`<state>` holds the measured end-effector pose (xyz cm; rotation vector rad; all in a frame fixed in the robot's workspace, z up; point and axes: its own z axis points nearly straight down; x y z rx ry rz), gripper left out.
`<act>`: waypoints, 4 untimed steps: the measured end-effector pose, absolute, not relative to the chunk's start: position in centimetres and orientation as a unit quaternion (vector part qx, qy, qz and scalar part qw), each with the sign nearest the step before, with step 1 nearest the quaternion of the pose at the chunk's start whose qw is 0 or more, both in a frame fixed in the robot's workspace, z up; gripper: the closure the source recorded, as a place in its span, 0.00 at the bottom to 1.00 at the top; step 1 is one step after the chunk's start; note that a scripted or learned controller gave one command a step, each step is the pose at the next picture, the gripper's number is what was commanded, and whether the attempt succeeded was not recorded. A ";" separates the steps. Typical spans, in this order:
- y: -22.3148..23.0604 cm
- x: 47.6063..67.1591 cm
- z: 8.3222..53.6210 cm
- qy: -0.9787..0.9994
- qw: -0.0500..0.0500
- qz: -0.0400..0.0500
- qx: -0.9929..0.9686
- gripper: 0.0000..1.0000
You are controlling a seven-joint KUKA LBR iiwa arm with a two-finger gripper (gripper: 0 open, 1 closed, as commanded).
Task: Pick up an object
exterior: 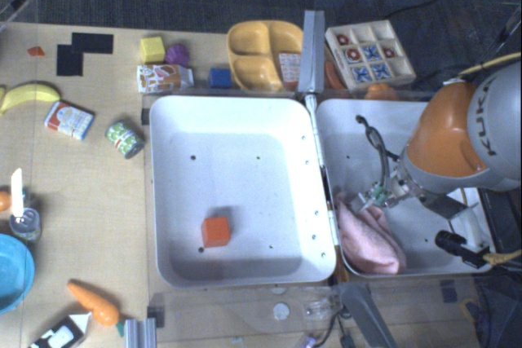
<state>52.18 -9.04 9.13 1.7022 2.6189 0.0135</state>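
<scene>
Pink cloth (369,239) lies touching just below the pincer (377,196), whose grip state I cannot tell.

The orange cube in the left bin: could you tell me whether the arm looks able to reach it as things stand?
Probably yes. The orange cube lies alone on the left bin floor, with nothing over or beside it. The tool is low in the right bin, by the pink cloth, so it must cross the divider.

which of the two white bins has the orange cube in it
The left bin: the orange cube sits near its front. The right bin holds a pink cloth instead.
</scene>
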 end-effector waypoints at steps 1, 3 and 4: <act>-9.0 52.7 10.5 0.838 0.015 0.008 0.545 1.00; -9.1 51.2 9.2 0.787 0.010 0.007 0.617 0.00; -9.0 51.6 10.5 0.788 0.014 0.010 0.616 1.00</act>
